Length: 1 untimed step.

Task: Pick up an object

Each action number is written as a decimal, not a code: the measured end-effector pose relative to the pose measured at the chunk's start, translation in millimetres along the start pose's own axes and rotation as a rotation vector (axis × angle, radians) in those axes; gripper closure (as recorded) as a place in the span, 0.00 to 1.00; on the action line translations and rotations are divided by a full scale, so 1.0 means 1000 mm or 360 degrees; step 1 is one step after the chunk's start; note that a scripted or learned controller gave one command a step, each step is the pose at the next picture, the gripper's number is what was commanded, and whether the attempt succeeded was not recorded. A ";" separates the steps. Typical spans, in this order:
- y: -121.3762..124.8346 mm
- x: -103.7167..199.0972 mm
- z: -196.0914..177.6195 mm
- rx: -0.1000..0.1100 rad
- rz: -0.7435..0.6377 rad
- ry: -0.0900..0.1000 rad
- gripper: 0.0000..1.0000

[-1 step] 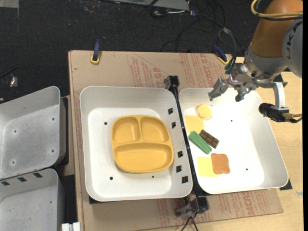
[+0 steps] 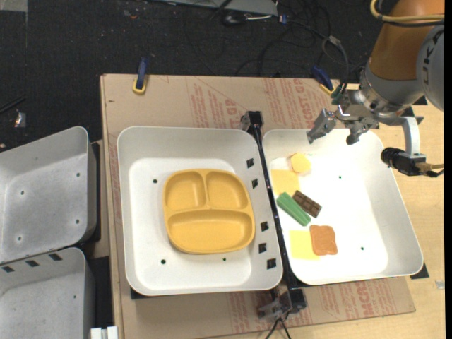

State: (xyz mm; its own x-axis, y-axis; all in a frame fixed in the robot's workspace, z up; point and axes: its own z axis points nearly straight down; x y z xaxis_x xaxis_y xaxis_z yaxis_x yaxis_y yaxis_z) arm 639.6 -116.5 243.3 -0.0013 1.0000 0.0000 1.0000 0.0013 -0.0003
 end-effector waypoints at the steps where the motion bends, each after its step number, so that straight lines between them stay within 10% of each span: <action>1: 0.004 0.000 0.044 0.0005 0.0002 -0.0001 0.00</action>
State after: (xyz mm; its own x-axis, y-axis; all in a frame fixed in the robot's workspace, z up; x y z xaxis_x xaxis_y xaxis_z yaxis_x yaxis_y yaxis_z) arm 643.5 -117.0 199.4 -0.0001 1.0000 -0.0004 1.0000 0.0001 -0.0033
